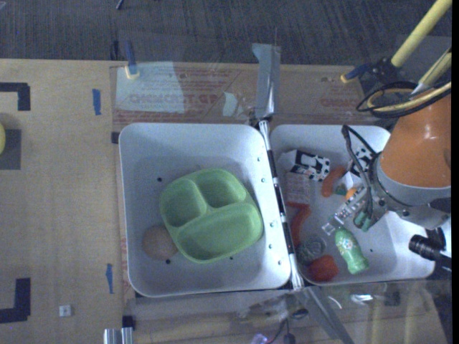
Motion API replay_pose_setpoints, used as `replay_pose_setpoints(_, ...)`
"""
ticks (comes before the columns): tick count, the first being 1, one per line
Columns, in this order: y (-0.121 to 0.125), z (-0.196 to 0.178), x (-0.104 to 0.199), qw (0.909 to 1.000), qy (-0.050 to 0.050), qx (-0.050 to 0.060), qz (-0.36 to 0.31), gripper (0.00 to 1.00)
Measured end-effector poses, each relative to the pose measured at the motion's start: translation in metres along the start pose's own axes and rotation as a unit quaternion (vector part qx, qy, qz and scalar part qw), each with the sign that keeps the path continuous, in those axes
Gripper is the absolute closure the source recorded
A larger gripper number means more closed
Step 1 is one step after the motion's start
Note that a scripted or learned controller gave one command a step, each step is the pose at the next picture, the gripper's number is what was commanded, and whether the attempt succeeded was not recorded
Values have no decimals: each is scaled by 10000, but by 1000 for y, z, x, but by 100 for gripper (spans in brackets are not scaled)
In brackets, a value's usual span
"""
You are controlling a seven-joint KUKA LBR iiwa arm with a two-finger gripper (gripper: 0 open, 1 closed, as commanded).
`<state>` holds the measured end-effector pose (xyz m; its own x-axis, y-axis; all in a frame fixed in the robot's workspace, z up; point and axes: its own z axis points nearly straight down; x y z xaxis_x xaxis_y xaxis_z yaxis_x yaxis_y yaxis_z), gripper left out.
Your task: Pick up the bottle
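The bottle (351, 251) is small and green with a pale label. It lies on its side near the front of the right bin (401, 264), slanting from upper left to lower right. My gripper (354, 211) hangs from the grey wrist under the orange band, just behind the bottle's upper end and slightly above it. Nothing shows that the bottle is lifted; it rests on the bin floor.
Around the bottle lie a red round item (324, 266), a grey disc (311, 249), a red strip (298, 221), an orange piece (331, 185), a white packet (295, 186) and a black-and-white box (310, 163). The left bin (143, 156) holds a green divided plate (210, 213) and a tan ball (158, 242).
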<state>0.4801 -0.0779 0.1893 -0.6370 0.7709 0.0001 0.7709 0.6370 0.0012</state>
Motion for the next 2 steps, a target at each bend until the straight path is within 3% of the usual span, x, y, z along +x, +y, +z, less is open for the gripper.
replay_pose_setpoints(1, 0, 0, 0, 10000, -2, -1, 2, 0)
replay_pose_setpoints(2, -16, 61, -33, 9939, -124, -87, -1090, 0)
